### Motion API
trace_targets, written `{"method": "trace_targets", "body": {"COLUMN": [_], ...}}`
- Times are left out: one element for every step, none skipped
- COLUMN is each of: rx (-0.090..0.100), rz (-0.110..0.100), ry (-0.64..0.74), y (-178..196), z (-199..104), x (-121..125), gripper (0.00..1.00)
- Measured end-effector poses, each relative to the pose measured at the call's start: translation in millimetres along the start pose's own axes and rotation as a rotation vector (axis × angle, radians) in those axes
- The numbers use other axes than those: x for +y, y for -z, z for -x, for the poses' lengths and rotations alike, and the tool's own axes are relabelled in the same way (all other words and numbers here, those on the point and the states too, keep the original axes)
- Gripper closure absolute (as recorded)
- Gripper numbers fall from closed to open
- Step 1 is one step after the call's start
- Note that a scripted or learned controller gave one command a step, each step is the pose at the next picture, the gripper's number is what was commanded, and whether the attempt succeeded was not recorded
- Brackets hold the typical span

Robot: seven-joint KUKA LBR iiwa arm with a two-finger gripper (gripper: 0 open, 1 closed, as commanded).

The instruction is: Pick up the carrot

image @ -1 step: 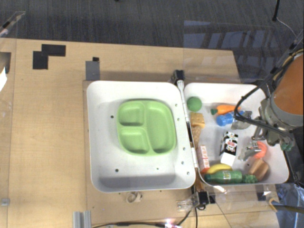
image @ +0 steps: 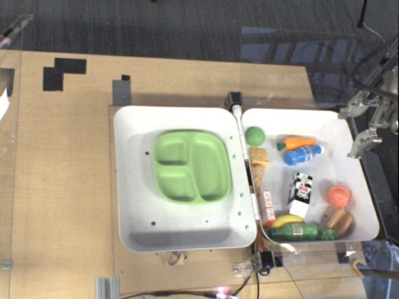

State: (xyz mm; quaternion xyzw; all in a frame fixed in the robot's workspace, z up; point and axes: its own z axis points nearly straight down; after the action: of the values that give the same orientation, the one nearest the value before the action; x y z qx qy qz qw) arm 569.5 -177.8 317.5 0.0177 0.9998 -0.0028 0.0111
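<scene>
Sitting in the left bin (image: 134, 185) is a green divided tray (image: 190, 167). Rightward, the carrot (image: 296, 143) lies near the right bin's (image: 358, 185) far wall, just above a blue bottle (image: 302, 155). At the right edge the gripper (image: 368, 126) hovers, its grasp impossible to make out.

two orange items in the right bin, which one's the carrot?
The carrot is the long tapered one with a green end, lying at the bin's far side just above the blue bottle. The other orange item is round and sits nearer the right wall.
</scene>
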Motion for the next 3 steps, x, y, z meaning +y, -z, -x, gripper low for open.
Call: {"method": "trace_targets", "body": {"rx": [0.023,0.017,0.012], "rz": [0.007,0.003,0.006], "ry": [-0.168,-0.161,-0.368], "y": [-142,-195,-199], "z": [39,79,94], "x": [32,0,-5], "gripper": [0.0,0.0,0.0]}}
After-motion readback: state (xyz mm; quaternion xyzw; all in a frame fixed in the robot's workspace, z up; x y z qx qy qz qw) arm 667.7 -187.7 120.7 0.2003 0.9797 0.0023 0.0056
